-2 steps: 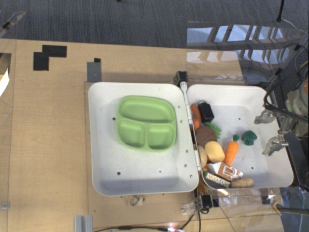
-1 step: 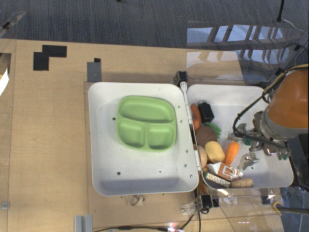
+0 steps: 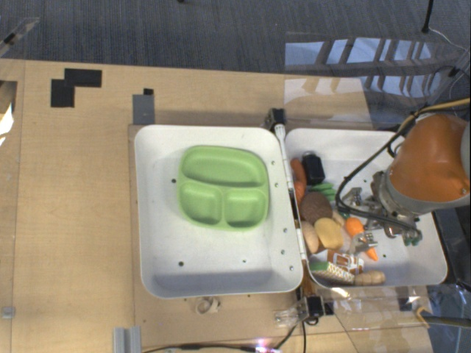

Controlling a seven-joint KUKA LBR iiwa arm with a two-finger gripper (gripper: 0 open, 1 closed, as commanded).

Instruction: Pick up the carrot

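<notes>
One small orange carrot is lying in the right-hand shallow white bin, near its middle, directly beneath the wrist of the grey and orange arm. A second orange tip is showing just below it; whether that is the same carrot or another item cannot be told. The gripper is hanging over this spot among its metal fittings, and whether the fingers are apart, together, or clamped on anything cannot be told from this slant.

Crowding the carrot on its left are a pale yellow potato-shaped piece and a brown rounded piece, both just beside it. A reddish sausage-shaped item and a black block are lying further up, and a striped packet is resting near the bin's lower wall.

In my judgement the step in hand is the closing approach. Doing it well is calling for the fingers straddling the carrot across its narrow width, clear of the potato-shaped piece, descending vertically before closing.

The left white bin, carrying a green three-compartment plastic tray, is sitting alongside on the wooden counter.
</notes>
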